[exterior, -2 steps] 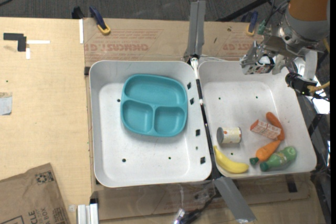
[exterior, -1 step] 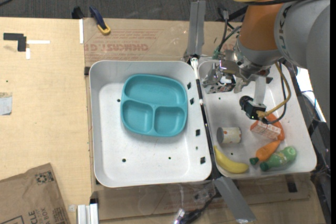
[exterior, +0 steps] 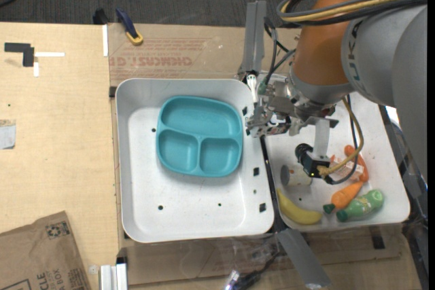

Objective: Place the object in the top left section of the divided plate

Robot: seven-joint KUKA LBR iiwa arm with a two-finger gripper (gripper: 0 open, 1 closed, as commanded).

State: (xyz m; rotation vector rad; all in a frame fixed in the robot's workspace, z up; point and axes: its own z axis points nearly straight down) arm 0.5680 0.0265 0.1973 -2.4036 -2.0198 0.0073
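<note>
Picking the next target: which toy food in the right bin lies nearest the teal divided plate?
The yellow plastic banana, in that bin's near left corner; the orange toy carrot and green toy vegetable lie further right.

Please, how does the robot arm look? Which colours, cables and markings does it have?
The arm is thick, rounded and grey, with dark letters on its side. An orange band sits above the wrist. Black and yellow cables run over it. The gripper is small, of bare metal with dark parts.

Divided plate [exterior: 199, 136] in left bin [exterior: 190, 210] (banana [exterior: 298, 211] in right)
</note>
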